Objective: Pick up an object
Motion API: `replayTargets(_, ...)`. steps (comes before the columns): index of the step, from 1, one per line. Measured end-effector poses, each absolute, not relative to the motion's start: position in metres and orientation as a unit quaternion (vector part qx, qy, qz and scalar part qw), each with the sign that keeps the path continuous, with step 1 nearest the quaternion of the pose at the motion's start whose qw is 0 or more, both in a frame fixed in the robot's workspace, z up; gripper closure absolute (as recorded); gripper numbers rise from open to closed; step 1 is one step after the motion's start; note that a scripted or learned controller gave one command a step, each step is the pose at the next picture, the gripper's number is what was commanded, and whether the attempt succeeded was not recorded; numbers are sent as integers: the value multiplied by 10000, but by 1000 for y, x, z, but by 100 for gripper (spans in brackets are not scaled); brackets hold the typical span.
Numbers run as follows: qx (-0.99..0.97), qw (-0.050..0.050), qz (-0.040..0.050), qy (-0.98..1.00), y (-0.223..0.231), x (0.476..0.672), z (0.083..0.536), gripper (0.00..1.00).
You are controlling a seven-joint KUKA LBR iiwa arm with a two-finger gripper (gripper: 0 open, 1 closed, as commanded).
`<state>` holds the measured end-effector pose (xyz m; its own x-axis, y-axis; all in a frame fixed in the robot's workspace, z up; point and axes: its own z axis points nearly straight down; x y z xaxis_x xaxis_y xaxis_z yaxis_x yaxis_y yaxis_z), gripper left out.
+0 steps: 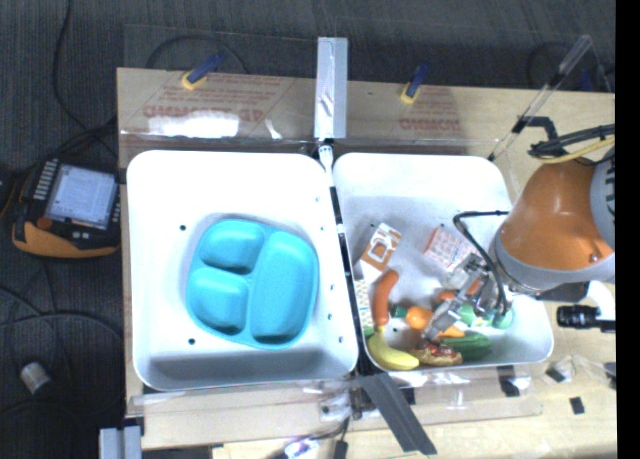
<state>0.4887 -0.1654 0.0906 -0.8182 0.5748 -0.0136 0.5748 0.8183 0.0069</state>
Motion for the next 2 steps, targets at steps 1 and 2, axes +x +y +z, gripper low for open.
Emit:
replayTargets(1, 3010, 103, 30, 9536, -164, 491, 102, 100)
replayTargets(2, 3213, 2, 4, 9470, -116, 485, 199, 100)
